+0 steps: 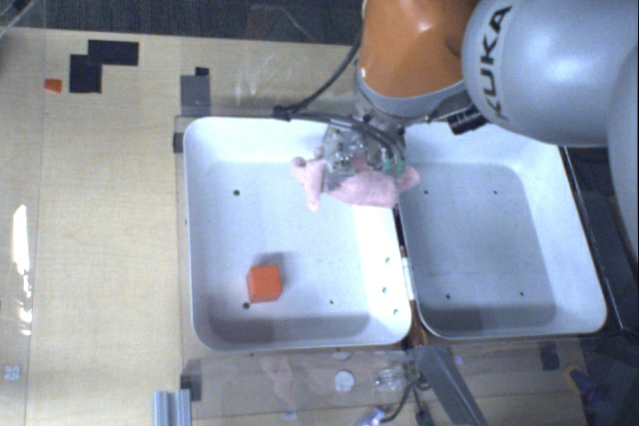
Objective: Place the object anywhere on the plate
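My gripper (361, 155) hangs over the back right corner of the left bin (215, 214), just under the orange wrist band. A pale pink, floppy-looking object (351, 187) sits between its fingers and sticks out to both sides. Its right end, which carries a small green patch (405, 177), reaches across the rim between the two bins. Its left end droops toward the left bin's floor. The gripper body hides the fingertips and the top of the pink object.
A small orange-red block (265, 283) lies on the left bin's floor near the front left. The right bin (499, 254) stands alongside, with the big grey arm (549, 45) looming over its back edge. Black markers (98, 63) lie on the bench at far left.
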Tool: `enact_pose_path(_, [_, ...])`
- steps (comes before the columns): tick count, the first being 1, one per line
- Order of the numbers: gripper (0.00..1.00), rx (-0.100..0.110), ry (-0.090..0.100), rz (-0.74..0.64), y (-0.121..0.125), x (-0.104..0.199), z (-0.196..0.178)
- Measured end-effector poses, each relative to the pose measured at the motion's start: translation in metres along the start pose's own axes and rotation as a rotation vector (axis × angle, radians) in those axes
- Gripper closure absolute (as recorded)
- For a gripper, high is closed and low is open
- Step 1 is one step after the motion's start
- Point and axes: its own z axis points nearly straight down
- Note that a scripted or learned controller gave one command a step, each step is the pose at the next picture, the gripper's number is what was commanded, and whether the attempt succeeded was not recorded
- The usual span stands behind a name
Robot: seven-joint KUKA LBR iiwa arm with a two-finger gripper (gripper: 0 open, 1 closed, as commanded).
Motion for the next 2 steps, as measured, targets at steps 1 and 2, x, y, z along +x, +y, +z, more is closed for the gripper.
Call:
enact_pose_path(1, [1.00, 0.000, 0.001, 0.001, 0.0490, 0.0149, 0.0016])
enact_pose_path(2, [0.00, 0.000, 0.001, 0.001, 0.0488, 0.0148, 0.0015])
